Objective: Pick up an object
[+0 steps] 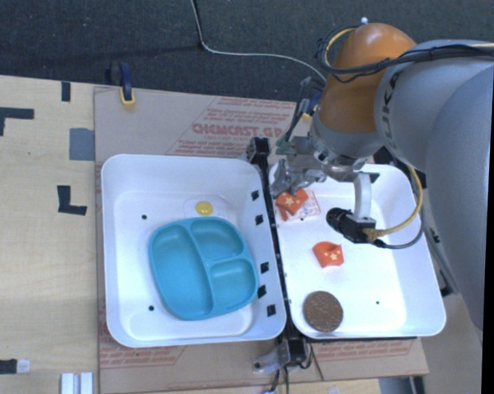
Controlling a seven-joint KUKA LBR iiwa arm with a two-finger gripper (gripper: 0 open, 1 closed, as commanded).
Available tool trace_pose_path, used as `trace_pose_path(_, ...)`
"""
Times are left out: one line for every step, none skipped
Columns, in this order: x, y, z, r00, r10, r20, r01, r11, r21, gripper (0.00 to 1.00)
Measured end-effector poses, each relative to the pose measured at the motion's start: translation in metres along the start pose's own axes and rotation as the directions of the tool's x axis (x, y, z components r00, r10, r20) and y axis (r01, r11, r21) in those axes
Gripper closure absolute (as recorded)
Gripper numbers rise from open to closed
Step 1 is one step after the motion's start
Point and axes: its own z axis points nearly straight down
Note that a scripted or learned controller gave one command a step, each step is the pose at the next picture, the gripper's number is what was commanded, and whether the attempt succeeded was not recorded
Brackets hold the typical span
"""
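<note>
Can't tell from up here whether my jaws (295, 186) have closed on anything; they're right over the orange block (291, 201) at the right bin's (405, 317) top-left corner. I'd settle straight down, clear of the divider, squeeze squarely, then lift slowly.

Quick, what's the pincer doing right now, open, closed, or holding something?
Pincer: cannot be told. It sits low at the far left of the right bin, right over an orange-and-white object; no grasp is visible.

even bright light, soft shadows, slightly grainy picture.
</note>
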Motion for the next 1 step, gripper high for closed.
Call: trace_pose_path(0.0584, -0.0083, 0.0115, 1.000, -0.001, -0.001, 0.001, 1.000, 0.000, 1.00)
